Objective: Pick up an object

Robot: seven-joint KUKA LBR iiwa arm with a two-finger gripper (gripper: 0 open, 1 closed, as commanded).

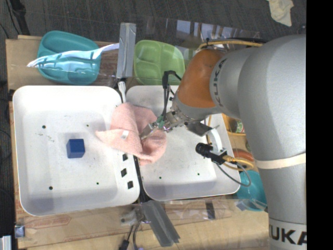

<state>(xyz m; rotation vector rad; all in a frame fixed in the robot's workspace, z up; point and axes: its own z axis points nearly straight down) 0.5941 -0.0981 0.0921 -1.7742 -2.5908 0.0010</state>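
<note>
Right bin (179, 189) part-hidden by arm (270, 113)

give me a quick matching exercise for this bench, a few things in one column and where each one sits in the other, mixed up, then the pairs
Things:
1. blue cube
2. pink cloth
3. green dish
4. teal scoop

Places:
A. draped over the divide between the two bins
B. on the bench behind the left bin
C. on the floor of the left bin
D. on the bench behind the right bin

Pairs: 1-C, 2-A, 3-D, 4-B

The gripper is at the pink cloth's right side.
</note>
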